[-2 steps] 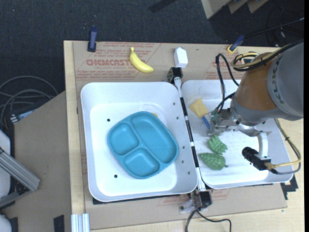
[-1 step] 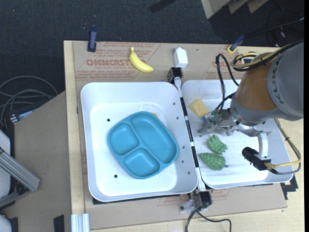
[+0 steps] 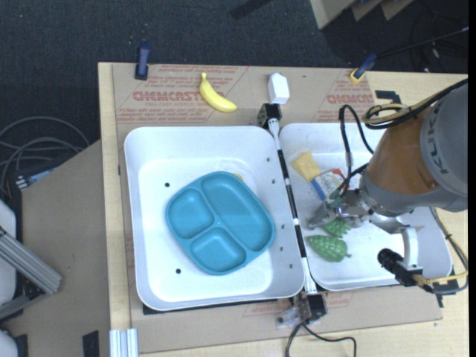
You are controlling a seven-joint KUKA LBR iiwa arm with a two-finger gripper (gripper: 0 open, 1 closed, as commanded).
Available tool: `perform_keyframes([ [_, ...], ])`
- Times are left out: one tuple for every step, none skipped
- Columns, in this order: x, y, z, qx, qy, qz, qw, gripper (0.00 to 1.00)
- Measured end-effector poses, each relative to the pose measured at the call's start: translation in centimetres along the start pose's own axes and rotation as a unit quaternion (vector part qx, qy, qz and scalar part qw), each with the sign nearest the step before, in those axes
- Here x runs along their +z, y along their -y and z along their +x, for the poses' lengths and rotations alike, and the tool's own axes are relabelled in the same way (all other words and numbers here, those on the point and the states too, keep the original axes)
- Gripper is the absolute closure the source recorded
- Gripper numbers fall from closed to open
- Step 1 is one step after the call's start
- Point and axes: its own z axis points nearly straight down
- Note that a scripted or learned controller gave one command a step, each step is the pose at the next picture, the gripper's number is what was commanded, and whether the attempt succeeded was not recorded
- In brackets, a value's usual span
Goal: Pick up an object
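My gripper (image 3: 332,216) is down in the right bin (image 3: 439,262), its metal fingers spread over a green bumpy object (image 3: 328,245) that lies near the bin's front left. One fingertip (image 3: 320,219) points toward the divider. Nothing sits between the fingers. Just behind the gripper lie a yellow block (image 3: 305,165) and a small pack (image 3: 328,181) with blue and red on it. The grey arm with its orange band (image 3: 405,158) covers the bin's right half.
The left bin (image 3: 149,199) holds a blue three-compartment tray (image 3: 219,222). A yellow banana (image 3: 215,95) lies on the cardboard behind the left bin. A white clip (image 3: 279,88) sits at the divider's far end. Black cables (image 3: 357,136) loop over the right bin.
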Motion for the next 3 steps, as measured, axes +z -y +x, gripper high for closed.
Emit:
perform_keyframes([
  [0.0,2.3,-0.2,0.0,0.0,0.0,1.0,0.0],
  [0.0,-0.9,-0.7,0.0,0.001,-0.002,1.0,0.0],
  [0.0,1.3,0.5,0.0,0.0,0.0,1.0,0.0],
])
